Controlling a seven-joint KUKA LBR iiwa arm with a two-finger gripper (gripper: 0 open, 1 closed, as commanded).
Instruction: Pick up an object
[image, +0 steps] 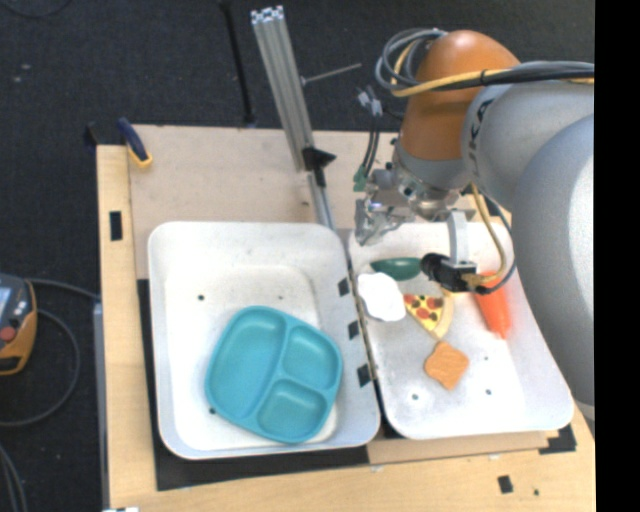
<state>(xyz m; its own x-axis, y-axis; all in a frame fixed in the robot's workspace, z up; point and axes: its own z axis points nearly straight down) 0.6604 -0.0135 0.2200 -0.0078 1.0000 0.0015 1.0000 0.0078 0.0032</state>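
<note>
Hanging over the far end of the right bin (520, 400), the hand (372, 222) holds nothing I can see, and I cannot tell its state. Toys lie just below: a white lump (381, 297), pizza slice (430, 312). Next, I think, it must drop onto one.

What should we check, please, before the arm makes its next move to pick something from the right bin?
1. Objects to pick lie in the right bin: ok; pizza slice, orange biscuit, carrot, white piece, green piece.
2. Gripper above that bin: ok, over its far left corner.
3. Fingers open: cannot tell.
4. Gripper carries nothing: cannot tell; nothing is visible between the fingers.
5. Target stands apart: not ok for the white piece, which touches the pizza slice; ok for the biscuit.
6. Blue tray out of the way: ok, it lies in the left bin.
</note>
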